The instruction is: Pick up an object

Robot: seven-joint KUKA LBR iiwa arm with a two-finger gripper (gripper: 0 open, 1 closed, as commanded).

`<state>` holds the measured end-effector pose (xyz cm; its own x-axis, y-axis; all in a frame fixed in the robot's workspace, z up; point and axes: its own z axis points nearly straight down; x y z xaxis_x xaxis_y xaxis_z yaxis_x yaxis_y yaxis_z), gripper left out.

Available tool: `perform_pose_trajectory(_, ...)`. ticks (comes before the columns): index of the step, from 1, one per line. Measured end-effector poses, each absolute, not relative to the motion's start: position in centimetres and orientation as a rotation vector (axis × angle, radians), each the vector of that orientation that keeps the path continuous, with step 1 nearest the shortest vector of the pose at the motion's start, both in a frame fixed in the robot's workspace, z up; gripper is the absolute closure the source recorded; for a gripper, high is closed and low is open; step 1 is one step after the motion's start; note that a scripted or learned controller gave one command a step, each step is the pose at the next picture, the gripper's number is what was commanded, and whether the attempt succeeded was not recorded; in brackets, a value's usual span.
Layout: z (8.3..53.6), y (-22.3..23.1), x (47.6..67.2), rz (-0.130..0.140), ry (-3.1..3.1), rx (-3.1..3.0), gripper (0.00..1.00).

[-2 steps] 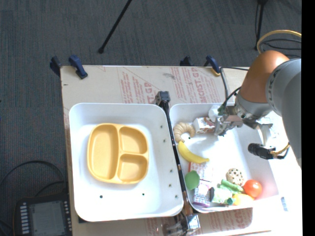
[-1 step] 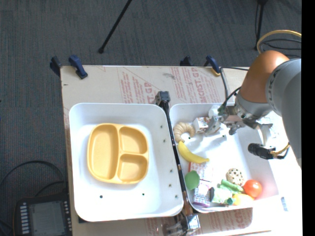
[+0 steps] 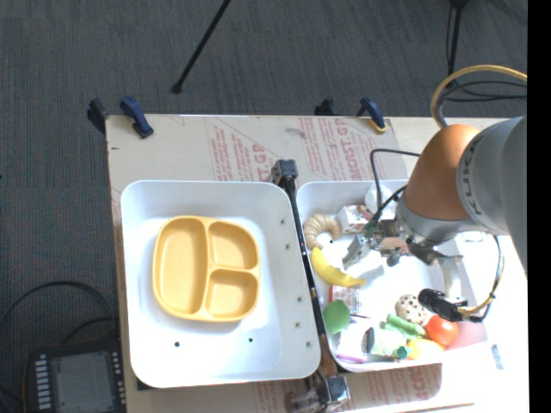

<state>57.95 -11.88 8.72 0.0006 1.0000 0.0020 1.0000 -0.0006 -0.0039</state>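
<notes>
The gripper [image 3: 362,249] hangs low in the right bin [image 3: 482,256], fingers spread with nothing between them, just above the banana [image 3: 334,270]. A yellow divided plate [image 3: 207,268] lies in the left bin [image 3: 138,231].
</notes>
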Motion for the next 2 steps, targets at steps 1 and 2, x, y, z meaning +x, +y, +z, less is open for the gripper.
perform_pose_trajectory(1, 8.73, -11.61, 64.33, 0.004, -2.219, -2.218, 0.0)
perform_pose_trajectory(2, 9.72, -11.59, 64.33, 0.005, -2.22, -2.215, 1.0)
